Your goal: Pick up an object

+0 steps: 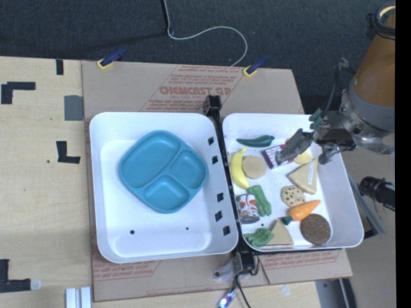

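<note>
Black two-finger gripper (302, 147) hanging over upper part of right white bin (343, 183), right of frame centre; cannot tell its state at this angle.

Directly beneath or beside it: small purple-and-white packet (277, 154), pale yellow wedge (304, 177). Contact unclear.

Likely targets crowding together: round tan biscuit (253, 167) touching yellow banana (237, 169), dark green pepper (256, 141) just above.

Risks:
- clutter causing fingers to be landing on two items, or nudging neighbours
- flat packet slipping
- descent near bin wall clipping rim

Blue divided plate (163, 171) sitting in left white bin (103, 172), well apart.
</note>
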`<state>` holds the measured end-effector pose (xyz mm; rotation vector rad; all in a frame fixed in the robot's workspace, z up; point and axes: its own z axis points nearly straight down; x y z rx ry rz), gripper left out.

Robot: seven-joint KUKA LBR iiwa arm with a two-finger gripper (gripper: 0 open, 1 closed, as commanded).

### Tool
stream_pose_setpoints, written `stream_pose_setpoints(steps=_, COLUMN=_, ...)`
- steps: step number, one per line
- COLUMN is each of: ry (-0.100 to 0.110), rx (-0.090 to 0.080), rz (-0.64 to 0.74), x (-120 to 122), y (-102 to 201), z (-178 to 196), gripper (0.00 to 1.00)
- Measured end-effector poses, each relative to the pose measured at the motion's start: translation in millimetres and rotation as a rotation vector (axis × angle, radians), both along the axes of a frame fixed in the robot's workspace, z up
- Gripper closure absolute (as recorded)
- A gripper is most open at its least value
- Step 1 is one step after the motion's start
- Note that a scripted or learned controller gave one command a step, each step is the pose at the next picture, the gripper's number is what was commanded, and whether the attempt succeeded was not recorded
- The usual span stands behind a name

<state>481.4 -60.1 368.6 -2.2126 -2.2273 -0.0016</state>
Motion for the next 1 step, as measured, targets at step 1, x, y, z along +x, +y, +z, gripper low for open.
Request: stream_pose_setpoints(steps=1, ry=0.001, rx=-0.002, rz=-0.003, x=2.6, y=-2.3, z=7.9, gripper=1.0)
